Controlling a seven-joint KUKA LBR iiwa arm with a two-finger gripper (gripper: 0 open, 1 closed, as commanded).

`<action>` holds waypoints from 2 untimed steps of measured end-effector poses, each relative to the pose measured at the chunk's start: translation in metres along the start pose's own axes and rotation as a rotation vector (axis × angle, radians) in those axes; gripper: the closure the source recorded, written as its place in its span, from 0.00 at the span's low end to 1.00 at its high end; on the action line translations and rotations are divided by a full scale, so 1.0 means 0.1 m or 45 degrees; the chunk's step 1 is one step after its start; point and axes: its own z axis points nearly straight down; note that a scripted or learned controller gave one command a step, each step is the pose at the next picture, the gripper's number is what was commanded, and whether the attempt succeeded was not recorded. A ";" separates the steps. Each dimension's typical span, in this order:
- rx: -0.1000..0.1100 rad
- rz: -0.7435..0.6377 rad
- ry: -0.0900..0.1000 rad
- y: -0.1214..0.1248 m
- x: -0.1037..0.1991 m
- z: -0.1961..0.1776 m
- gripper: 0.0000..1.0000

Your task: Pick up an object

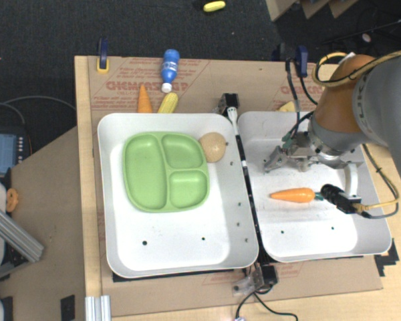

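In the right bin [361, 243] I see my claw [295, 154] low over the floor near the back wall, the grey arm [361, 105] reaching in above it; I cannot tell how far it is spread, and nothing shows in its grip. An orange carrot [293, 195] lies flat just in front of it, apart from it. In the left bin [154, 249] sits a green divided plate [166, 171], with a tan ball [213, 146] touching its far right corner
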 end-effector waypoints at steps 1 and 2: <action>0.000 0.000 0.000 0.00 0.00 0.00 0.00; 0.000 0.000 0.000 0.00 0.00 0.00 0.00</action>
